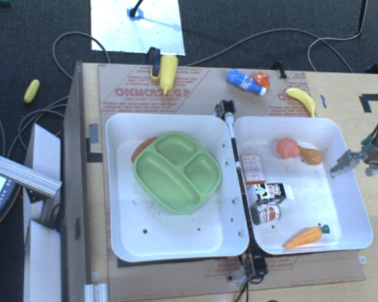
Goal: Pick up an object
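Note:
My gripper (pixel 351 161) hangs at the far right, over the right rim of the right bin (pixel 340 134), with nothing visibly in it. Inside that bin lie a pink lump (pixel 288 148) touching a brown drumstick-shaped toy (pixel 310 155), a small red-and-white carton (pixel 252 168), a black-and-white carton (pixel 272 192), a small can (pixel 266 214) and an orange carrot (pixel 307 236). The drumstick is the item closest to the gripper, a short way to its left.
The left bin (pixel 123 231) holds a green divided plate (pixel 176 172) with a brown item (pixel 142 148) half under it. On the bench behind the bins lie a yellow bottle (pixel 167 71), a blue bottle (pixel 246 82) and a banana (pixel 301 99).

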